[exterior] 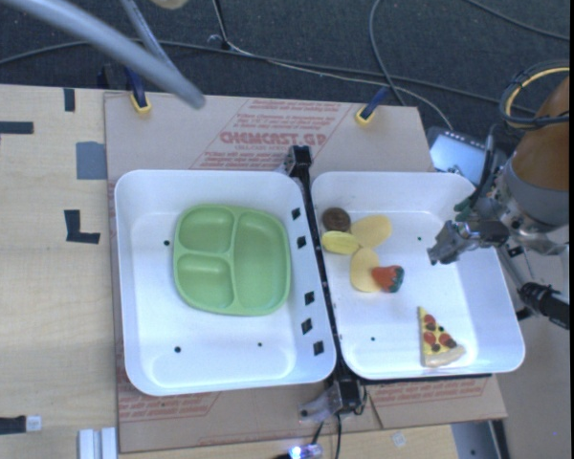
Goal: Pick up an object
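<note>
Over the right bin (478,299), near its right wall, the gripper (447,247) hangs above bare floor with nothing visible between its fingers (how far they stand apart cannot be told). To its left lie the toy foods, well apart from it: a yellow cluster (362,248), with a strawberry (389,278) and a brown piece (337,220) touching it. The pizza slice (436,338) lies nearer the front wall, below the gripper in the view.
</note>
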`<state>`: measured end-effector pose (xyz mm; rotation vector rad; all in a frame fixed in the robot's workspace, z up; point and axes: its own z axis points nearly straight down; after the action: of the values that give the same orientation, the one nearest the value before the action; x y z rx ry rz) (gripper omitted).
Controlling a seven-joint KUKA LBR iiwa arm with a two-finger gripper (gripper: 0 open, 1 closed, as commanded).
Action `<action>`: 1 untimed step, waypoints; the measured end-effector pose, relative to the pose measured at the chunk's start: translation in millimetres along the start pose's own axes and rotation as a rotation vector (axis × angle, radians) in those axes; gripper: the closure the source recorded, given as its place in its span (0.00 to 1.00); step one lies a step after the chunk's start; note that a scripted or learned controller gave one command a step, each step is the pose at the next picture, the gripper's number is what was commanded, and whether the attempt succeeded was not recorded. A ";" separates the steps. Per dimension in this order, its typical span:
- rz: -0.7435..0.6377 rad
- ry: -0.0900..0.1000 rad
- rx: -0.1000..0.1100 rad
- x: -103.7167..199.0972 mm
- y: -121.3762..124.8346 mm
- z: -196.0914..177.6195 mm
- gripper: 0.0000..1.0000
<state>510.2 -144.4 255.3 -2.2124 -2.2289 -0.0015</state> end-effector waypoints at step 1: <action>0.000 0.000 0.002 57.1 21.4 13.6 1.00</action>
<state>531.3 -87.1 241.8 -2.2120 -2.2278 0.0007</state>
